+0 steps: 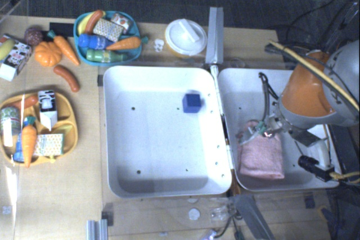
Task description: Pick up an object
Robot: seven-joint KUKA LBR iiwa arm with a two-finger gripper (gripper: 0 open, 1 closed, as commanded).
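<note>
No readable brand or lettering anywhere; cartons on the trays carry printed patterns only, too small to make out.

Landmark: pink cloth [262,157], soft folded terry-looking square, lying in the right bin [247,84], near that bin's front-left corner. Gripper [260,130] sits right at the cloth's top edge, touching or nearly touching it; finger spread can't be told, the tip is a small blur under the wrist. Arm [306,93] with its glossy orange band is up-right of the cloth.

Blue cube [192,102], hard-edged, matte, is well left of the cloth and further back, in the left bin [121,121]. Both bins are smooth white plastic, rounded corners. Round white lid-like dish [185,36] far behind the cloth, on the bench.
</note>
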